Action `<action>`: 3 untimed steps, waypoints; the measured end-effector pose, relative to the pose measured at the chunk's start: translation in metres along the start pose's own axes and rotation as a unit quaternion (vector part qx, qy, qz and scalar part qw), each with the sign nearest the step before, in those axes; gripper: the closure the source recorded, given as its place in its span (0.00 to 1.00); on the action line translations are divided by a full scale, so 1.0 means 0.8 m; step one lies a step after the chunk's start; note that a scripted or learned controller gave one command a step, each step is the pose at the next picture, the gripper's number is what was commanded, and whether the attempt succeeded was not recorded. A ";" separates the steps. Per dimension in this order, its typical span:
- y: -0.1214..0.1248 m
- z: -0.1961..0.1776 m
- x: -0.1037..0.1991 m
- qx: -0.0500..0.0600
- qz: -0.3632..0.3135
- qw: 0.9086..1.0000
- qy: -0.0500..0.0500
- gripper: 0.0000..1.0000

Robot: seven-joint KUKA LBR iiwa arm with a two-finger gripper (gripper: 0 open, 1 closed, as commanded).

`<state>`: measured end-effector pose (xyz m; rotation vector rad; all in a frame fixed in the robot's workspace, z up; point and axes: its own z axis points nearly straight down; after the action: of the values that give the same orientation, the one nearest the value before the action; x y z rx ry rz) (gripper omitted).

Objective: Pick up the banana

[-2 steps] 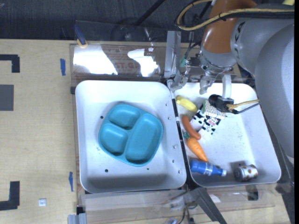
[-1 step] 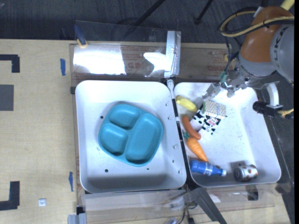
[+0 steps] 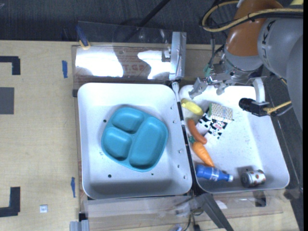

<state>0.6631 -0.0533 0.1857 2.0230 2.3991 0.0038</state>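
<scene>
- A blue bottle [image 3: 213, 174] with a white cap and a small metal can [image 3: 253, 177] are seen lying at the near edge of the right bin [image 3: 250, 143], the can well to the right of the bottle.
- Two carrots [image 3: 199, 143] are laid end to end along the right bin's left wall, just behind the bottle.
- A blue three-compartment tray [image 3: 134, 137] is set in the middle of the left bin [image 3: 91, 129], tilted against the bin's sides.
- A black-and-white checkered item [image 3: 212, 124] and a patterned card or packet [image 3: 222, 112] are found touching each other, just right of the carrots.
- The banana [image 3: 191, 108] is placed in the far left corner of the right bin, just behind the upper carrot and resting on the bin floor.
- The pincer [image 3: 206, 85] is held over the bin's far edge, just behind and to the right of the banana; its fingers are seen spread, with nothing between them.
- The grey arm [image 3: 281, 42] with its orange band [image 3: 248, 18] is extended in from the far right, above the table [image 3: 33, 129].
</scene>
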 end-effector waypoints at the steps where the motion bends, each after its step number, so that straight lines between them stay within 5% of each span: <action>1: 0.010 0.000 0.028 0.000 -0.074 0.997 0.000 0.00; 3: 0.010 0.000 0.028 0.000 -0.074 0.997 0.000 0.00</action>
<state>0.6673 -0.0300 0.1856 1.8402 2.5413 0.0033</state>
